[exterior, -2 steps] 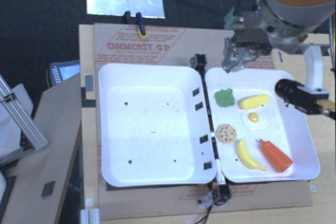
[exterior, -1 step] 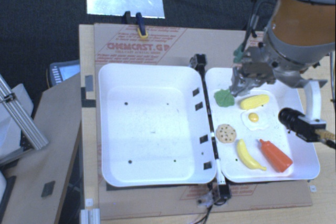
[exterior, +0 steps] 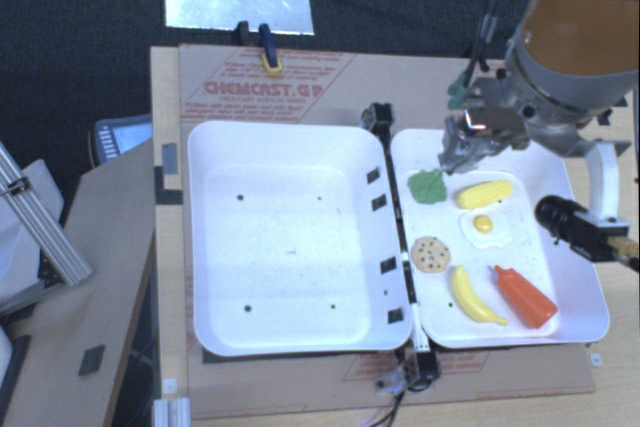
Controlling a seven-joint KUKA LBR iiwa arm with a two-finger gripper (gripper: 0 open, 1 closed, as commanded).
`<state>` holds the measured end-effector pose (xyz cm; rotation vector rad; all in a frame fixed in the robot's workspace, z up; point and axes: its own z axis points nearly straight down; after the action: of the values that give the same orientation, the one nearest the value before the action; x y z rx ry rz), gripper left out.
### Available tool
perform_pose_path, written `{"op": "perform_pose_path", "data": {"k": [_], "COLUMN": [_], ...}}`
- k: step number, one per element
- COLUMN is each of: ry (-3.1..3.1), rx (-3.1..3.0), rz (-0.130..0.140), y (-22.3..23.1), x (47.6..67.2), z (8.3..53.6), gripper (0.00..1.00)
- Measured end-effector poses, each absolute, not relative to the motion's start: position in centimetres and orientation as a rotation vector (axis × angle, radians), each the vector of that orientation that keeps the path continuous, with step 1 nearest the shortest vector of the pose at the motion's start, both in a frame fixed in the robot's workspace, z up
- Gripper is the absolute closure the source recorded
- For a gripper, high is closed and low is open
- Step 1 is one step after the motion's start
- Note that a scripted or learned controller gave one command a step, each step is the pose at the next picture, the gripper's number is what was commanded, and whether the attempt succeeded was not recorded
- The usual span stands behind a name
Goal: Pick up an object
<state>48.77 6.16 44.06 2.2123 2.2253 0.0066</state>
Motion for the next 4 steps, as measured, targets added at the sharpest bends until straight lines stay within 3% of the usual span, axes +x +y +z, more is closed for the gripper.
{"op": "perform_pose_path", "data": {"k": [4], "ry": [2.237], "rx": [2.191], "rz": [0.019], "y": [6.1], "x": [49.0], "z": [48.5], "gripper": [1.00]}}
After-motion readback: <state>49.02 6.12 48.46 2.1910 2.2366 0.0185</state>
